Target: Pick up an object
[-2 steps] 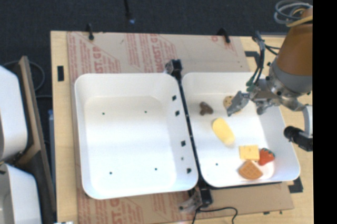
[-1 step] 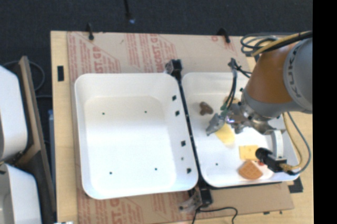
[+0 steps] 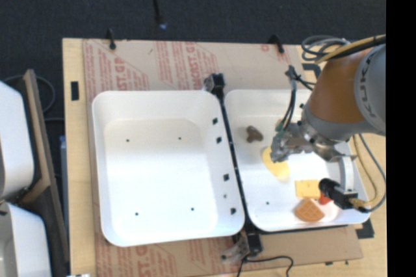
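Note:
In the right bin [image 3: 260,103] lie a pale yellow piece [image 3: 278,168], a small brown lump [image 3: 253,134], a yellow block [image 3: 307,188], an orange rounded piece [image 3: 309,211] and a small red item [image 3: 324,201]. My gripper [image 3: 279,149] hangs low over the top edge of the pale yellow piece, reaching in from the right under the orange-banded wrist [image 3: 338,90]. The wrist hides the fingertips.
The left bin [image 3: 104,139] sits beside the right one, with a black divider rail [image 3: 225,152] between them. Cables loop near the arm at the bench's right edge [image 3: 318,48]. Cardboard [image 3: 149,64] lines the bench behind the bins.

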You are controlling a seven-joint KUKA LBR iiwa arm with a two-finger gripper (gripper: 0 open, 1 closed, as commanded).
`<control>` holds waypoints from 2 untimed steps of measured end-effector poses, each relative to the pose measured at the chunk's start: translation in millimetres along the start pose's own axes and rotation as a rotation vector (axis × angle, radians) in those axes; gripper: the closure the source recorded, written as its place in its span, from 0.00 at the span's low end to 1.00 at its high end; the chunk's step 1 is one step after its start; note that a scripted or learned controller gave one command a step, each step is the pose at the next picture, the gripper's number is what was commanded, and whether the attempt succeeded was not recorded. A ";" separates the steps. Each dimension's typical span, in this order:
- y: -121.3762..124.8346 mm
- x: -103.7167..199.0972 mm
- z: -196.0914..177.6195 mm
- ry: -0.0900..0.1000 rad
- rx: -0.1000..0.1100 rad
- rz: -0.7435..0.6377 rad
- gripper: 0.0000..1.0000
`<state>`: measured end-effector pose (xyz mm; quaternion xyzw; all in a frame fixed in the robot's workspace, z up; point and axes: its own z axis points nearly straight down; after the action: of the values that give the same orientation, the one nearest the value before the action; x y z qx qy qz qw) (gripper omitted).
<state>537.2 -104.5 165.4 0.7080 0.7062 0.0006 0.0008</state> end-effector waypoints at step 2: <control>31.0 -8.9 67.9 0.000 0.007 -0.002 0.00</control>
<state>568.2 -113.5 97.5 0.7073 0.7069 -0.0016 -0.0017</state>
